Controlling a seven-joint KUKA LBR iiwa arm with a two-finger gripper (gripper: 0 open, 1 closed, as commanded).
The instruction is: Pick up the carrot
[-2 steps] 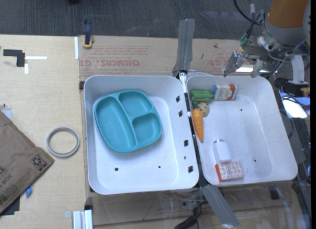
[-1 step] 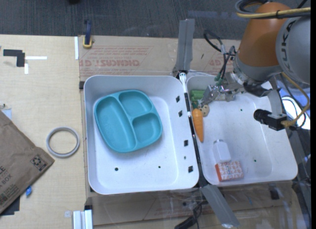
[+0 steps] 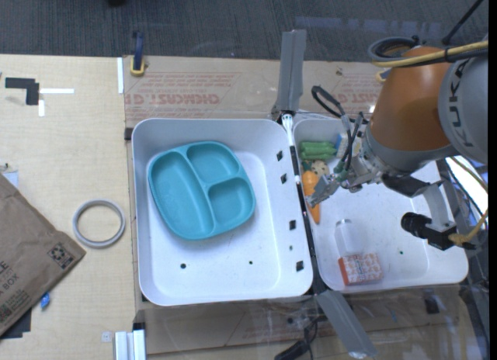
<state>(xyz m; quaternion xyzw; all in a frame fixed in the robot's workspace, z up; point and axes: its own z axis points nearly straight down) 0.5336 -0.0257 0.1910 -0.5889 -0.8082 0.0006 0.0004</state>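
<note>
The carrot is orange and lies along the left wall of the right bin, its thin end pointing toward the front. My gripper is low over the bin, right beside the carrot's upper end and touching or nearly touching it. The arm's orange band rises behind it and hides part of the bin's back. I cannot tell whether the carrot is between the gripper's tips.
A green vegetable lies at the back of the right bin, with a small yellowish item just in front of it. A clear bottle with a red label lies near the front. The left bin holds a blue divided plate. A tape ring sits on the bench.
</note>
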